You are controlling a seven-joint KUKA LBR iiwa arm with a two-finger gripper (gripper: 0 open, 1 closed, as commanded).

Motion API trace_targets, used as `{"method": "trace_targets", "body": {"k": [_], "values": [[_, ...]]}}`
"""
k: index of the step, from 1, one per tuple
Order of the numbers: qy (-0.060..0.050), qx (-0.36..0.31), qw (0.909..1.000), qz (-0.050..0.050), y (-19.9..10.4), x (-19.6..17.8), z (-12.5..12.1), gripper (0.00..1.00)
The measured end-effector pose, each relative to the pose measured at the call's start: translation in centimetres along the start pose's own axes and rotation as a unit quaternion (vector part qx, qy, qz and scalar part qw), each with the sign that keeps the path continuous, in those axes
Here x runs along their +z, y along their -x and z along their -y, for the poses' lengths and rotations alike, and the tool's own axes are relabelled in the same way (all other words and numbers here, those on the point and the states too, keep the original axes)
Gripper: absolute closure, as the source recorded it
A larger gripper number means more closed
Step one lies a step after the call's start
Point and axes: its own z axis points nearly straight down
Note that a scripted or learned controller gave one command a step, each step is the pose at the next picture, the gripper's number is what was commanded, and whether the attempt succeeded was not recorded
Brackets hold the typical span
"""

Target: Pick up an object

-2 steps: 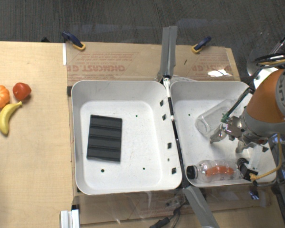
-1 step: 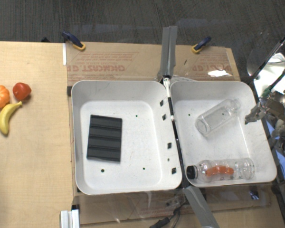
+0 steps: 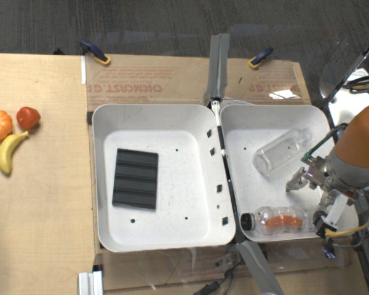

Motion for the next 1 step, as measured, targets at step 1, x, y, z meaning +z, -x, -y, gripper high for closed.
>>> {"method": "trace_targets", "body": {"k": [1], "values": [[-0.002,0.100,0.9950,-0.002,-0.79,-2.66,-6.46,0.00]]}}
